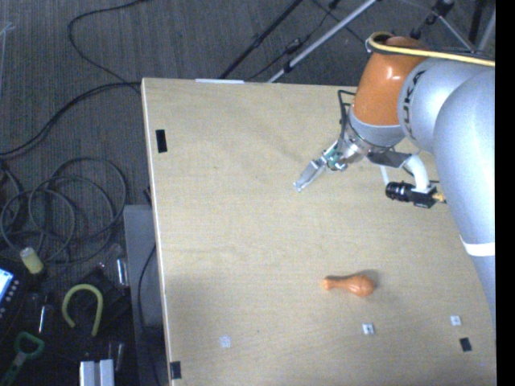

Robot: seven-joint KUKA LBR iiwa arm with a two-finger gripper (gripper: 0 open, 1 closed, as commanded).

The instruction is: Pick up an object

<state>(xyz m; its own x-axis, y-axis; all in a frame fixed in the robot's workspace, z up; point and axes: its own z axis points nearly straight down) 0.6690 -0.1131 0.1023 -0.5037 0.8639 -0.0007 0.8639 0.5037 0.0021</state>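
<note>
1. The gripper (310,175) hangs over the bare upper middle of the bench top (233,240), nothing between its fingers; open or closed, I cannot tell, they blur into one pale sliver.
2. Behind it, the arm (434,95) slants in from the right, wrist angled down-left, probably poised for a descent.
3. The likely target, an orange pear-shaped object (352,284), lies well apart, nearer the camera, on its side.
4. The arm's base is cut off at the frame edge.

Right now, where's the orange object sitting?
The orange object lies on the tan bench top, toward the lower right of the camera view, well below the gripper and apart from it.
</note>
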